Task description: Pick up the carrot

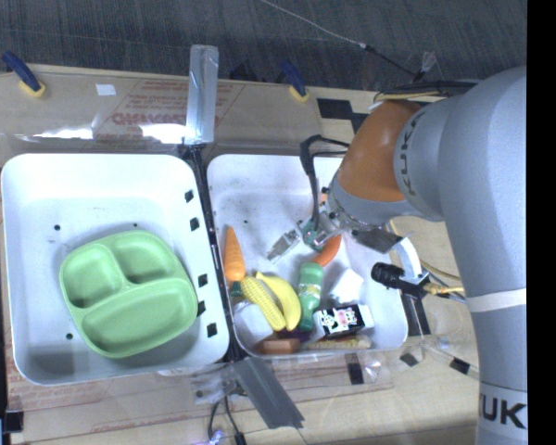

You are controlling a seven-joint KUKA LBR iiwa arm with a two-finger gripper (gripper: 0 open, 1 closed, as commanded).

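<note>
A cardboard-covered bench (259, 100) carries two shallow white plastic bins side by side, with dark ribbed flooring (120, 7) beyond it at 12 o'clock and blue clamps (23, 74) gripping the bench's far edge. A thin cable (287, 12) crosses the floor, and a shiny metal strip (204, 91) stands upright where the bins meet. The left bin (28, 193) holds a smooth, pale green plate (125, 290) with three compartments and rounded corners, lying towards the bin's 6 o'clock side. The right bin (259, 179), its floor scuffed with grey marks, holds a huddle of toy food at its 6 o'clock end. The carrot (233, 253), a tapered orange cone, lies by the bin's 9 o'clock wall with its tip pointing to 12 o'clock. At the carrot's 5 o'clock sit a knobbly yellow corn cob (259, 302) and a glossy curved banana (287, 297), which touch each other. A green bottle-shaped item (310, 284) and a black-and-white printed box (338, 320) are nearby. The grey arm (463, 156), with its orange band (375, 160), reaches in from 3 o'clock. The gripper (301, 237) is low over the bin at the carrot's 3 o'clock, apart from it, and whether it is clenched or released cannot be told. A small orange-red piece (329, 248) sits just beside the gripper
</note>
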